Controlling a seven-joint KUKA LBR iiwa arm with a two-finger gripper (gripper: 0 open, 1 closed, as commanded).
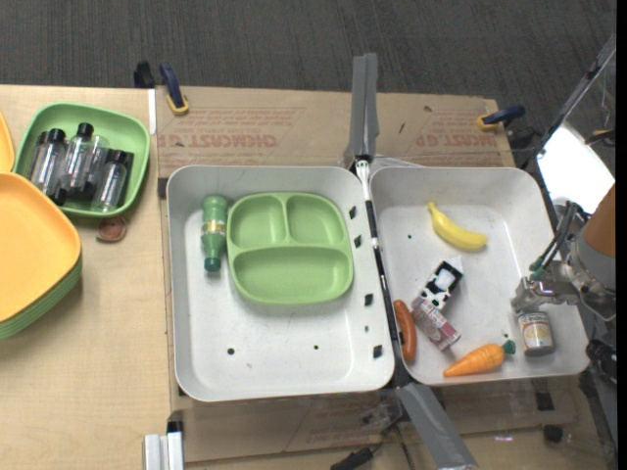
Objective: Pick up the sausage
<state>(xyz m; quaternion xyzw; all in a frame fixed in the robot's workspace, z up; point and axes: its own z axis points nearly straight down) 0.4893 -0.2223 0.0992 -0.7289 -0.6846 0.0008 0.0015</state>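
From my seat I see the sausage point(406, 330) lying in the right bin point(490, 179), pressed against that bin's left wall near the front corner, its length running roughly front to back. Just beside it to the right is a small pinkish packet point(436, 323), and a black-and-white cow-patterned carton point(443, 283) sits touching the packet's far end. A toy carrot point(477, 359) lies near the front wall, its green top pointing right toward a small jar point(536, 333). A banana point(457, 228) rests toward the back of the same bin, well apart from the sausage. My gripper point(545, 289) hangs at the bin's right side, just above the jar and well apart from the sausage; I cannot tell how it is set, and I see nothing held in it. In the left bin point(186, 292) there is a green divided plate point(290, 248) with a green bottle point(214, 231) lying just to its left. Out on the counter point(88, 360) at the left stand a green tray of dark bottles point(82, 164) and a stack of yellow plates point(34, 258).
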